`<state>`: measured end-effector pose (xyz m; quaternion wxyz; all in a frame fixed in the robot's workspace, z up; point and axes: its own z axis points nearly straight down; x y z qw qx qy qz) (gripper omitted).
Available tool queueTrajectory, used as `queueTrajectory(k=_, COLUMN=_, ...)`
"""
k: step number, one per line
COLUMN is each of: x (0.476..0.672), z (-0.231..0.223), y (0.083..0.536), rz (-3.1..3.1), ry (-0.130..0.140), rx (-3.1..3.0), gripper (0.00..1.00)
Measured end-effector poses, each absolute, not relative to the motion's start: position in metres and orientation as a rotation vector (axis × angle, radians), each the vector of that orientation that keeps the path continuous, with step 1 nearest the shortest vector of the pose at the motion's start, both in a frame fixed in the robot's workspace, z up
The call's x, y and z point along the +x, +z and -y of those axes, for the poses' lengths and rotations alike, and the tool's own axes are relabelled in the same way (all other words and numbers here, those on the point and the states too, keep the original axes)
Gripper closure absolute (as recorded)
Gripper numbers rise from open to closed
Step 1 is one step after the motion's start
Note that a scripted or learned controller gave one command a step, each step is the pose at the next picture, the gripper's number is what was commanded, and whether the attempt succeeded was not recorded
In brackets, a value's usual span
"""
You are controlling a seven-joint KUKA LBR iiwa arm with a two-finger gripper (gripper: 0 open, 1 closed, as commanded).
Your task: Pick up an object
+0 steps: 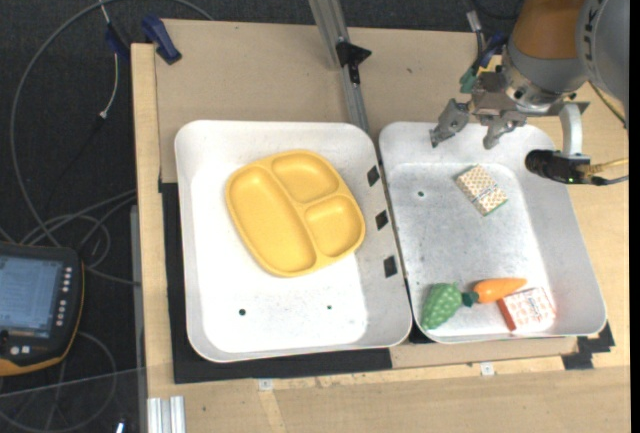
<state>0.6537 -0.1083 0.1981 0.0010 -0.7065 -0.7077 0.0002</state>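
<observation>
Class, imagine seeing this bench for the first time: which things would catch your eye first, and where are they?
Probably the yellow three-compartment plastic plate, lying in the left white bin. Next, the orange-banded grey arm's gripper, open above the right white bin's far edge, and the toy orange carrot near its front.

Blue clamp (160, 38) at bench's far-left corner; handheld screen unit (35, 304) on dark floor, lower left.
</observation>
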Motion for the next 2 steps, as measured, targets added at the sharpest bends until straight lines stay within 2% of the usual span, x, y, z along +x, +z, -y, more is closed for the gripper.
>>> queueTrajectory(k=1, x=0.654, z=0.108, y=0.198, rz=2.222, ry=0.001, rx=-2.218, gripper=0.0)
queueTrajectory(k=2, x=0.653, z=0.117, y=0.151, rz=2.217, ry=0.006, rx=-2.218, gripper=0.0)
